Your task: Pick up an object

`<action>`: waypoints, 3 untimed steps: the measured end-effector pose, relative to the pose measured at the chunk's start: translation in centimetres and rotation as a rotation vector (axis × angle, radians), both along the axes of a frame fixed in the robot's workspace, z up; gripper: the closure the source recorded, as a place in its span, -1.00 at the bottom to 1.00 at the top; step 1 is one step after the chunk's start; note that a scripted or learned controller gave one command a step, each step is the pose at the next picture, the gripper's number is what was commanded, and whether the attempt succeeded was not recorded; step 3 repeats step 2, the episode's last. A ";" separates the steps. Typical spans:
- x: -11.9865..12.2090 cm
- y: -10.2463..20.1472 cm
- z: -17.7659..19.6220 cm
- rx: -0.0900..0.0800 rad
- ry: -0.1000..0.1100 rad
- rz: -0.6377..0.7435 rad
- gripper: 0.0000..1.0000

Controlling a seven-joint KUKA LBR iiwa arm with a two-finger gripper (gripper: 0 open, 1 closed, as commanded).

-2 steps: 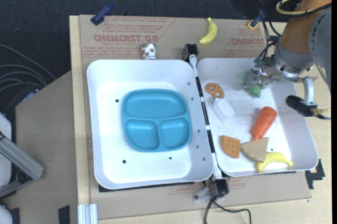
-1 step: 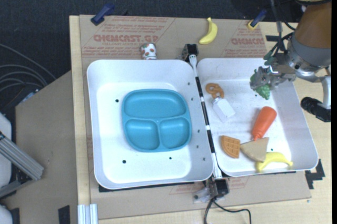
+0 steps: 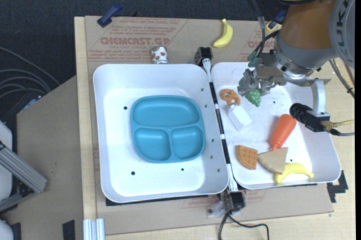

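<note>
Gripper sits low in the upper left of the right bin, over a small green object, beside the pretzel; can't tell its state or whether it has hold of anything. I'd centre on the green object and clear the pretzel before closing. Wrist hides most of the green piece.

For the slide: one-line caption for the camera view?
KUKA gripper poised over a green toy in the right bin; blue divided tray sits in the left bin.
</note>
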State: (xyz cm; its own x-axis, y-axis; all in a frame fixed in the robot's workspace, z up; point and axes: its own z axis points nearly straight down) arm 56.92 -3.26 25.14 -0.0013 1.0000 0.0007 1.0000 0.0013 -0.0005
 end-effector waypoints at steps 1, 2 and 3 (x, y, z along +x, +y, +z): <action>-5.5 2.8 1.1 0.001 0.003 0.000 1.00; -9.0 5.5 1.2 0.000 0.004 -0.001 1.00; -9.0 5.5 1.2 0.000 0.004 -0.001 1.00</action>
